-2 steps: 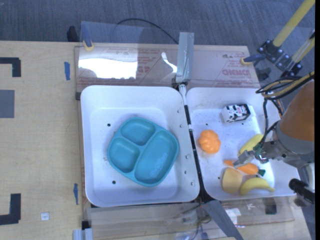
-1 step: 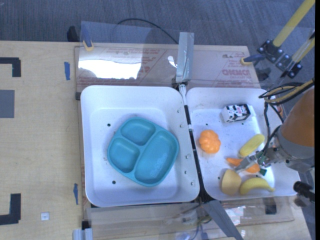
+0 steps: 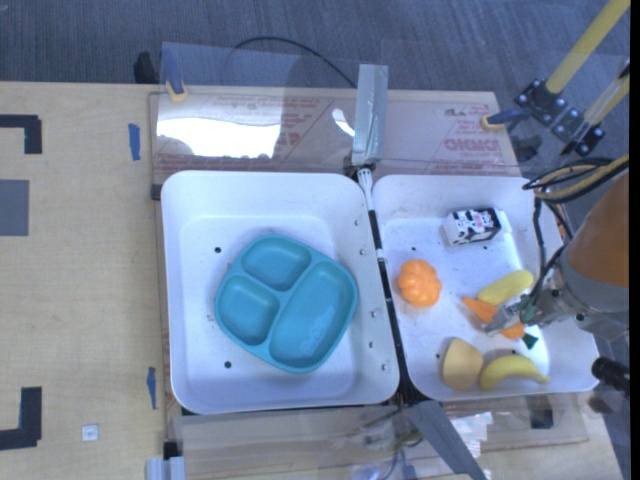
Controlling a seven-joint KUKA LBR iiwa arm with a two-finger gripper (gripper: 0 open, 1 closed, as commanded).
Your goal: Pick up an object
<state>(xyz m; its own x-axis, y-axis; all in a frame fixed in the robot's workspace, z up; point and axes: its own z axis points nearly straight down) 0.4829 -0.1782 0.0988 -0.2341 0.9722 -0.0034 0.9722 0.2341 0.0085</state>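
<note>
Two bins — hand [image 3: 515, 315] over carrot [image 3: 482, 310].

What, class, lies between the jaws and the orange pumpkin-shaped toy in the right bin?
Nothing visible does. The gripper sits low at the bin's right side, beside the orange carrot-like piece and a yellow banana. The pumpkin toy lies further left, with bare bin floor between it and them.
</note>
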